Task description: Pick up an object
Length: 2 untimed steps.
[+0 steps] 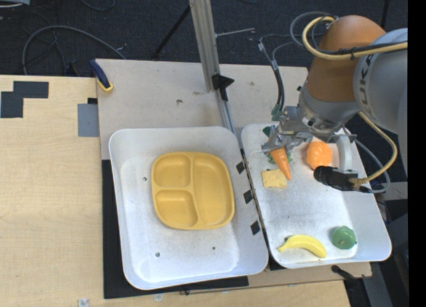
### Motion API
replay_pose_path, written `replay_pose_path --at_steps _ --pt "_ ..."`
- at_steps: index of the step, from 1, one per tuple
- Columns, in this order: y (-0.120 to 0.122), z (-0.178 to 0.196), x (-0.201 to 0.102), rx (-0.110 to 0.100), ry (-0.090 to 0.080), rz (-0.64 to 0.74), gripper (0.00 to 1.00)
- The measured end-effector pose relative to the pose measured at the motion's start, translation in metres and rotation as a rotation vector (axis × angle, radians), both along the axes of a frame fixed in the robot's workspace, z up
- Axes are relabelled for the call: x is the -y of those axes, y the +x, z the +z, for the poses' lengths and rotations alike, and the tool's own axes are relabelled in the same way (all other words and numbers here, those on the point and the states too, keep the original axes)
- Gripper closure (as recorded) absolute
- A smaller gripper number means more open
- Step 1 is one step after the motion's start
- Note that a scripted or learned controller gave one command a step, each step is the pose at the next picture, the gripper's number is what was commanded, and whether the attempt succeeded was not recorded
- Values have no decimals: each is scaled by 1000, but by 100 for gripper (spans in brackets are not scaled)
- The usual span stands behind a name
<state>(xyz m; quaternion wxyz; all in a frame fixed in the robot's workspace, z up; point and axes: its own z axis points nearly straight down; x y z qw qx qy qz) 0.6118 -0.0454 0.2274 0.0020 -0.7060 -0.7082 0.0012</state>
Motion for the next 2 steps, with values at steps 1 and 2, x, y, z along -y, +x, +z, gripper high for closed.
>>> replay_pose_path --at_steps 1,2 --pt "2 -10 -50 -1 -1 -1 100" --pt "-7 -16 -100 -1 0 1 100"
